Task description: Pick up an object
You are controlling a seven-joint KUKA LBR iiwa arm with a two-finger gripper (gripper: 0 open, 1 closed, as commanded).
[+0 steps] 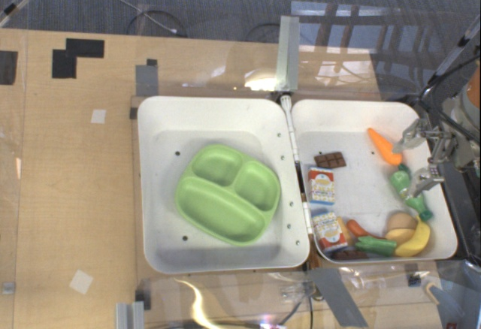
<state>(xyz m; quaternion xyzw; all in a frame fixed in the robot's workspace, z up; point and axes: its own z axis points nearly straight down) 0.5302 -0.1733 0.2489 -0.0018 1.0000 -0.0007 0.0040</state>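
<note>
Reaching in from the right, the metal two-finger gripper (pixel 420 162) hovers over the right shallow white bin (pixel 353 113) with its fingers spread apart and nothing between them; no object is lifted yet. Nearest candidates are the orange plastic carrot (pixel 384 146) and the green plastic vegetable (pixel 400 180), both resting in the bin beside the fingers. Closing and lifting remain.

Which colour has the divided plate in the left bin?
Light green; the camera view shows the plate plainly.
</note>
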